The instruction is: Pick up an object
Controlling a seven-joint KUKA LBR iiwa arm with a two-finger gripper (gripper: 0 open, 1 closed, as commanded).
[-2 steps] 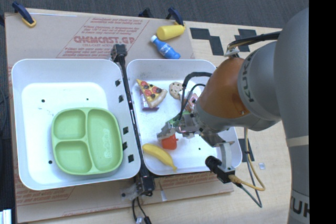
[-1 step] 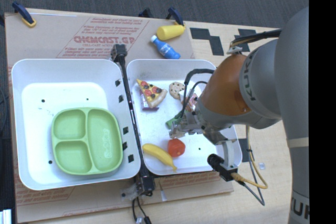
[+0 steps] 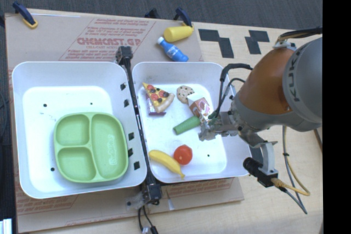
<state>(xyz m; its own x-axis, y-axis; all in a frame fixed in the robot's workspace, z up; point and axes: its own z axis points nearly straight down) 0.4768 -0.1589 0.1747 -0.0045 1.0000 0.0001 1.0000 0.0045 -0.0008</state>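
Observation:
In the right bin [image 3: 164, 72] lie a pizza slice [image 3: 158, 97], a cookie [image 3: 184, 93], a small wrapped packet [image 3: 199, 107], a green stick-shaped piece [image 3: 186, 125], a red tomato [image 3: 183, 154] and a banana [image 3: 165, 161]. My gripper [image 3: 207, 132] hangs low over the bin's right side, just right of the green piece's end and below the packet. The grey and orange arm [image 3: 274, 90] covers the bin's right wall.
The left bin [image 3: 33, 76] holds a green divided tray [image 3: 90, 147]. Behind the bins, on the cardboard, lie a yellow object [image 3: 178, 33] and a blue bottle [image 3: 173, 51]. A black clip [image 3: 124, 53] sits where the bins meet at the back.

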